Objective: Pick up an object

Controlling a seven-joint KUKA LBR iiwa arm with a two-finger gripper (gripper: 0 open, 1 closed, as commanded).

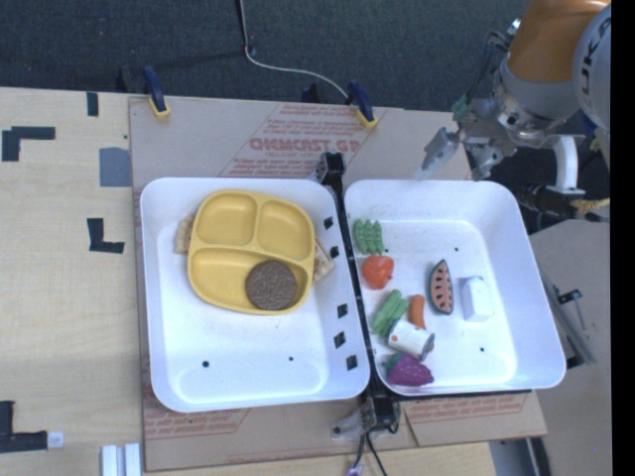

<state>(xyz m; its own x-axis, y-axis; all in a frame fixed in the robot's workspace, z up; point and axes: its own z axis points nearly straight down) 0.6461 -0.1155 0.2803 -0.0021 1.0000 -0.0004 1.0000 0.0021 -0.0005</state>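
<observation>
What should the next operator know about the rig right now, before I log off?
Hand: open, holding nothing, raised past the far edge of the right bin.
Right bin: green piece, tomato, watermelon slice, white block, carrot, purple piece.
Left bin: yellow divided plate with a brown patty in its near compartment.
Done: nothing picked.
Left: choose an object, descend, grasp, lift.

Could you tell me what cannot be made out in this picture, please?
- Hand: small and blurred above the right bin; whether it is open or shut is unclear.
- Arm: cut off by the top and right edges.
- Flat thing under the yellow tray: mostly covered; only bits poke out at both sides.
- White block: pale against the bin; shape unclear.
</observation>
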